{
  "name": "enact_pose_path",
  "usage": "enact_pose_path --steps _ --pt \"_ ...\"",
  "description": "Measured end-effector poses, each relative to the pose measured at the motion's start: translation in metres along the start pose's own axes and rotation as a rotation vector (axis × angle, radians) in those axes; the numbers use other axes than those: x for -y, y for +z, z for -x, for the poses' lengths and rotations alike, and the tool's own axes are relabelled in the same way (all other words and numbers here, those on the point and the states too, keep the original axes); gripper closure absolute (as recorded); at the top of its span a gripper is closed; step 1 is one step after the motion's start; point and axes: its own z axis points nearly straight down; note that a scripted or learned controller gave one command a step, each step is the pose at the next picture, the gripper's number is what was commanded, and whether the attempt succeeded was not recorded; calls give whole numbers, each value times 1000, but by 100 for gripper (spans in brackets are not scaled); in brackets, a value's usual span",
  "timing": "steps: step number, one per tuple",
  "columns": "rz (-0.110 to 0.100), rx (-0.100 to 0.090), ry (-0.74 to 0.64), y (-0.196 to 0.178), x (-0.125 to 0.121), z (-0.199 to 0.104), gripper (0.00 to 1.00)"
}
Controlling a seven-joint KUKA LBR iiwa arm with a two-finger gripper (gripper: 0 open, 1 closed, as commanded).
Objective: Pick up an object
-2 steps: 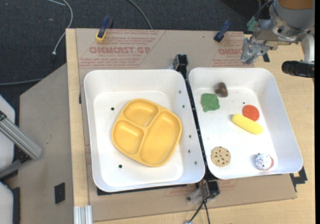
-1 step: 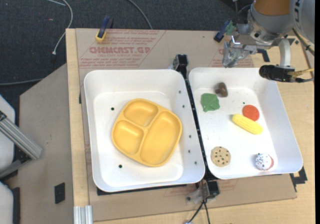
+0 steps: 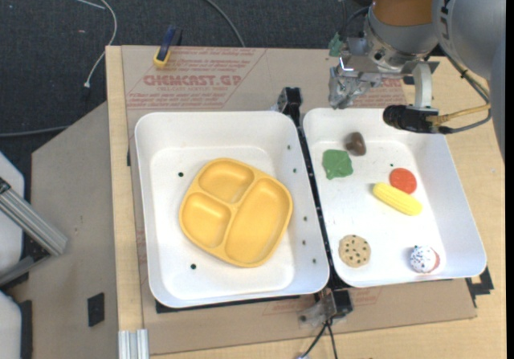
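Observation:
The right bin (image 3: 458, 213) holds several small objects: a brown lump (image 3: 355, 142), a green piece (image 3: 337, 164), a red round item (image 3: 403, 180), a yellow oblong piece (image 3: 397, 199), a cookie (image 3: 354, 250) and a white speckled ball (image 3: 422, 259). My gripper (image 3: 345, 96) hangs over the bin's far left corner, just behind the brown lump and the green piece. I see nothing held under it.
A yellow divided plate (image 3: 235, 210) lies in the left bin (image 3: 152, 157). A blue and yellow clip (image 3: 166, 46) rests on the cardboard at the back left. A black bracket (image 3: 290, 99) sits between the bins' far corners. Cables trail across the dark floor.

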Motion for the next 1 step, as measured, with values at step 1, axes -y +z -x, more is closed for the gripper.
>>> enact_pose_path --steps 1 --pt "-2 0 -1 22 5 -58 100"
